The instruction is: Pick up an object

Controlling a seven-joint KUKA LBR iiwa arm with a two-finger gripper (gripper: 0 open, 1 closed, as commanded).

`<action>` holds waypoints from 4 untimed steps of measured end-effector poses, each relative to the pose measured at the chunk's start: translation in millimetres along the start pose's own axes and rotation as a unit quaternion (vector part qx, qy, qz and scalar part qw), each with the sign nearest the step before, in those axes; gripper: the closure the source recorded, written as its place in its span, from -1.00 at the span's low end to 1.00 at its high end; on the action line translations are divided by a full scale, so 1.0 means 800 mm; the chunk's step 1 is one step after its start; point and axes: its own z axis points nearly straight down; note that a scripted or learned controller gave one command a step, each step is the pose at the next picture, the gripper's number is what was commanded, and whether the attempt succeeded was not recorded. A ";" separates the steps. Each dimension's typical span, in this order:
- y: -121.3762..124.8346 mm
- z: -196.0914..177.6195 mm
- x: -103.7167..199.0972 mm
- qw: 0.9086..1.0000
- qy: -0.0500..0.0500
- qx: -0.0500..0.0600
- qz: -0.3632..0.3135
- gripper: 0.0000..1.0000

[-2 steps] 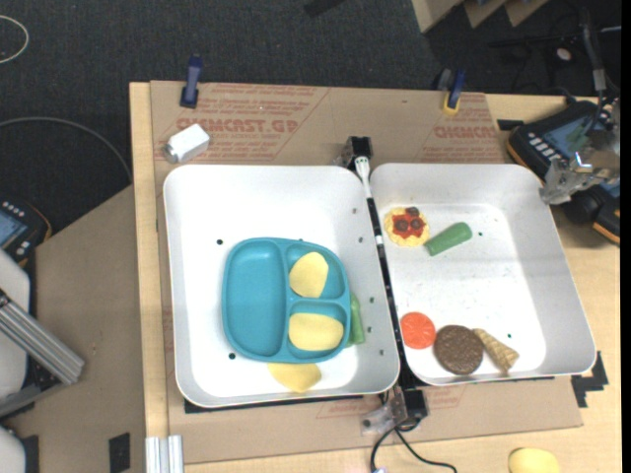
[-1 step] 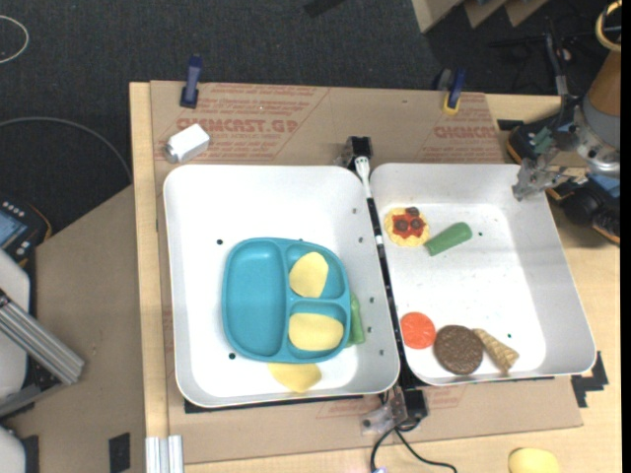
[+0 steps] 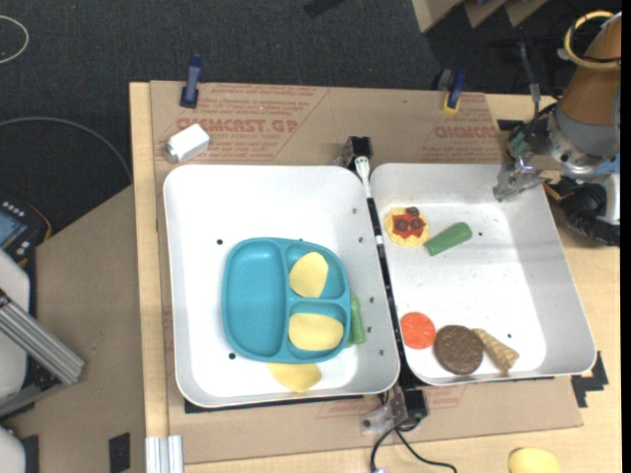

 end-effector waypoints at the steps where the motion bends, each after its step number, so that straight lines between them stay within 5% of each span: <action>1: 0.000 -0.414 -0.002 1.000 -0.004 -0.011 0.000 1.00; 2: -0.028 -0.256 0.013 1.000 0.002 0.006 0.002 1.00; 4: 0.000 -0.134 -0.001 1.000 0.001 0.002 0.000 1.00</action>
